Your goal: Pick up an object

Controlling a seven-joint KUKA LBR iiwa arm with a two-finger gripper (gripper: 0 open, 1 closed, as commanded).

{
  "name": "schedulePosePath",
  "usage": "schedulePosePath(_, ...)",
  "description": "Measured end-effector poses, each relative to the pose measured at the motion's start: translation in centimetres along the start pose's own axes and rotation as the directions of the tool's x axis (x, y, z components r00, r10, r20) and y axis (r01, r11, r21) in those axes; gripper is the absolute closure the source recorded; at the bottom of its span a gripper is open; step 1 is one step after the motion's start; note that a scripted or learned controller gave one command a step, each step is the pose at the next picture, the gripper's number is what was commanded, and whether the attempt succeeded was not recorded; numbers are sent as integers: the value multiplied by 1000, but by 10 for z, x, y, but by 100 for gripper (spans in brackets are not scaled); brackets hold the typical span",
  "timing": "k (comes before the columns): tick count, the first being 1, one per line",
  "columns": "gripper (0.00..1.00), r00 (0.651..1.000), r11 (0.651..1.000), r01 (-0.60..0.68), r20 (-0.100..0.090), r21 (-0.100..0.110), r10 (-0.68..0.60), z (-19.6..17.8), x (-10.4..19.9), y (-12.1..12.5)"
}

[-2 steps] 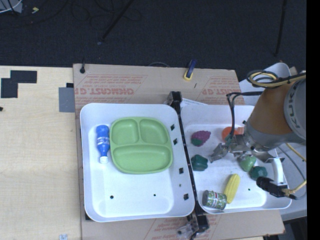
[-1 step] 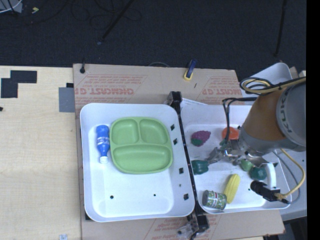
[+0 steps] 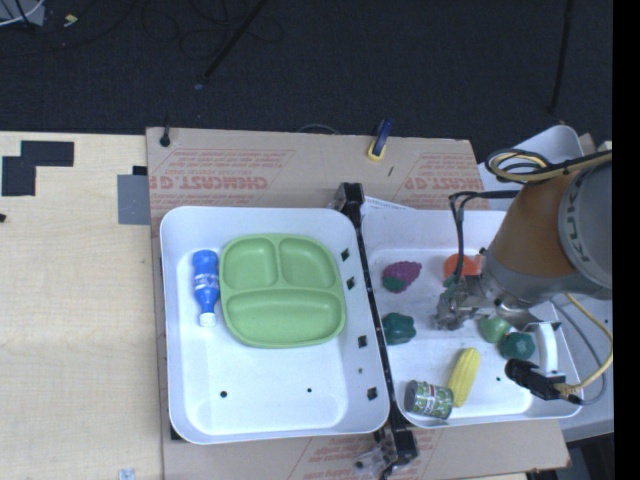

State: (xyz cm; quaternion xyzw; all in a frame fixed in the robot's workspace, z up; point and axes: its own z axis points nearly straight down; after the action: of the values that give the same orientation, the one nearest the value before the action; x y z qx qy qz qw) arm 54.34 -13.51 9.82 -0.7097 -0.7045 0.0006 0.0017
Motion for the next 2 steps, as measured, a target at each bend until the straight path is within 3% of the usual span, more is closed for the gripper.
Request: schedulePosePath(2,100,1000,1000,8,2,-5,-8,-93,-3,10)
